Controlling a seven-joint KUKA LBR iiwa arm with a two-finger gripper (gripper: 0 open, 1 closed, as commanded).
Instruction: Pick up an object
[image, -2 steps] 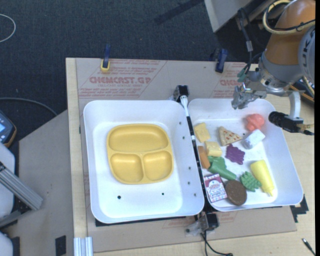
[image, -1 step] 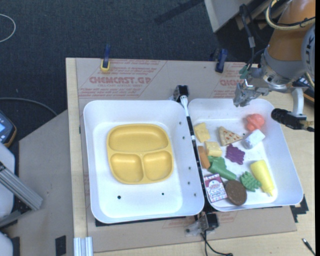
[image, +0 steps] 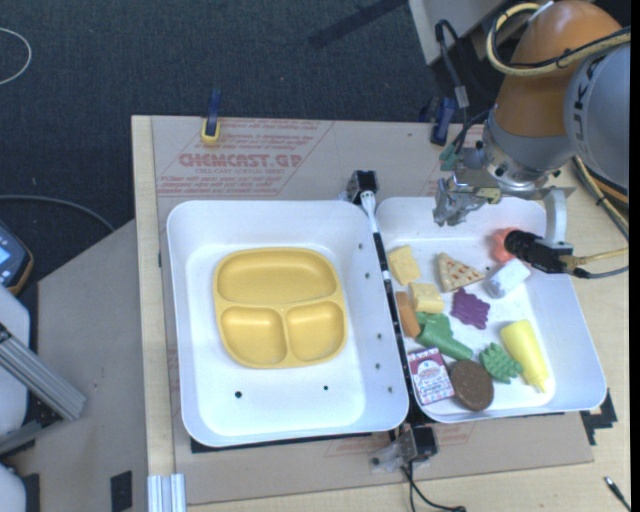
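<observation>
The right bin (image: 585, 345) holds several toy foods: a pale cheese block (image: 403, 265), a pizza slice (image: 458, 272), a small yellow cube (image: 426, 297), a purple grape bunch (image: 470, 309), a green vegetable (image: 443, 338), a yellow corn-like piece (image: 526, 352), a brown cookie (image: 472, 385) and a red-and-white packet (image: 430, 375). My gripper (image: 455, 208) hangs over the back left of this bin, above bare white floor and behind the pizza slice. It touches no object, and I see nothing held in it.
The left bin (image: 190, 300) holds a yellow divided plate (image: 278, 305). An orange stick (image: 407, 314) lies by the divider between the bins. A red-orange piece (image: 499, 242) and a white-grey piece (image: 507, 277) sit at the right bin's back right. A green leafy piece (image: 499, 362) lies near the corn-like piece.
</observation>
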